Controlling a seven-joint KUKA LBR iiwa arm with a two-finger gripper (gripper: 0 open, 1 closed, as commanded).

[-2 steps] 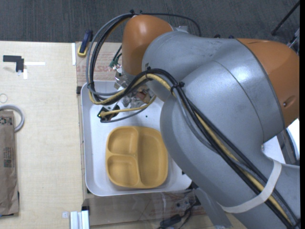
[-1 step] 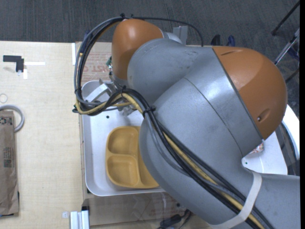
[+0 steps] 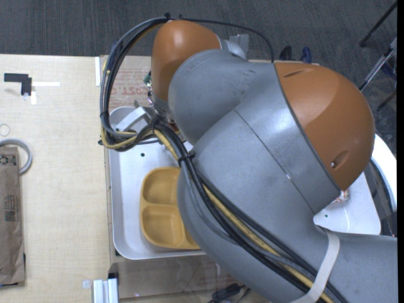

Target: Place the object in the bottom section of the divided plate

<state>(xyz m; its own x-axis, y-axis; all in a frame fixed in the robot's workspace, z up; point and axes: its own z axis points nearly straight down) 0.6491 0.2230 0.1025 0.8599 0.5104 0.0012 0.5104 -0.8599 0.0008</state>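
The grey arm (image 3: 252, 169) with its orange caps fills most of the view and covers the greater part of a white bin (image 3: 123, 201). In that bin lies a yellow divided plate (image 3: 161, 210), its right side hidden under the arm. 2 sections show, one above the other in the picture, parted by a ridge that runs left to right; how its long axis runs cannot be told. The object to be placed cannot be made out. The claw is hidden by the arm's own bulk, so its state cannot be told. Black and yellow cables (image 3: 132, 131) loop above the plate. Left of the bin spreads the pale wood table (image 3: 57, 169), bearing a brown paper packet (image 3: 9, 213). Dark carpet (image 3: 63, 11) lies beyond the table.
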